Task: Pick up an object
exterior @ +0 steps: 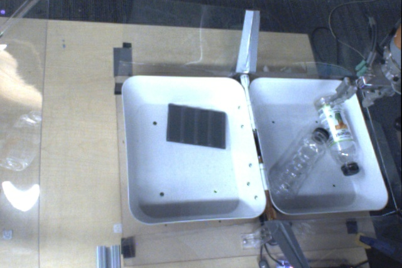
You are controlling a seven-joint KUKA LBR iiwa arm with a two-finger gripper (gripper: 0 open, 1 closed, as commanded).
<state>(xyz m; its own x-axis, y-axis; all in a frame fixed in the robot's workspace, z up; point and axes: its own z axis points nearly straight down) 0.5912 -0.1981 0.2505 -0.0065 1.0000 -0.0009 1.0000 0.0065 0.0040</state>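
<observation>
Two clear plastic bottles lie in the right bin (377, 194). One bottle (336, 127) carries a green and orange label, and its black cap points toward the bin's front right. The other, unlabelled bottle (296, 161) lies on a slant with its black cap close to the first bottle. A flat dark rectangular pad (196, 126) rests in the left bin (141, 198). My gripper (355, 86) hangs over the far right corner of the right bin, just above the labelled bottle's bottom end. Nothing is visibly held.
A metal divider post (248, 44) rises behind the seam between the bins. Cables (352, 9) run over the dark floor at the back right. A clear plastic sheet (25, 103) covers the bench to the left.
</observation>
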